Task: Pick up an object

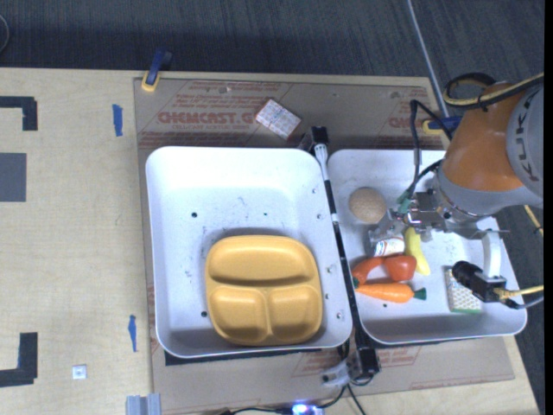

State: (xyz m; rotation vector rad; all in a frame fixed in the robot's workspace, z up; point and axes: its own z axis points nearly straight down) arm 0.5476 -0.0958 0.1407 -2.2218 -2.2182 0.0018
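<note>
A pale wooden surface (69, 258) carries two white bins; dark carpet (259, 15) lies beyond; the gripper (406, 223) state: cannot tell.

I see right bin (432, 322) contents: tan round ball (367, 204), red tomato (390, 269), orange carrot (386, 292) lying flat, yellow banana (417, 253), white-green sponge (462, 297).

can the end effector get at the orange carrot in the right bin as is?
Probably yes. The orange plastic carrot lies uncovered near the front of the shallow white right bin, nothing on top. The end effector hovers just behind it. The red plastic tomato touching its far side may crowd a grasp.
</note>
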